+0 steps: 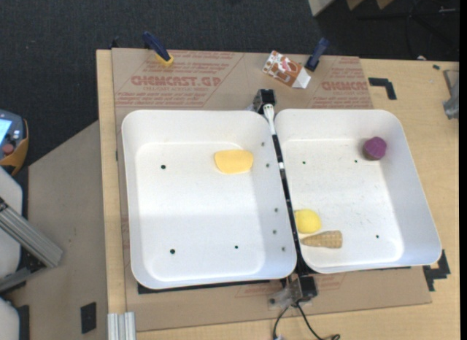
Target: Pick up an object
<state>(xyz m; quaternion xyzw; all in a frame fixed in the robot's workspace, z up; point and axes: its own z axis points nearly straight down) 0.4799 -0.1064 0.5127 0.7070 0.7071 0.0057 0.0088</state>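
Nothing is being grasped yet; the jaws' state cannot be told. Next, choosing a target, perhaps the purple ball (374, 148).

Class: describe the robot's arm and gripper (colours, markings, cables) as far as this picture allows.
This picture allows no judgement on the look of the arm or gripper. What it gives is their workspace: the left bin and right bin, both shallow and white, and a dark cable trailing off the bench's near edge.
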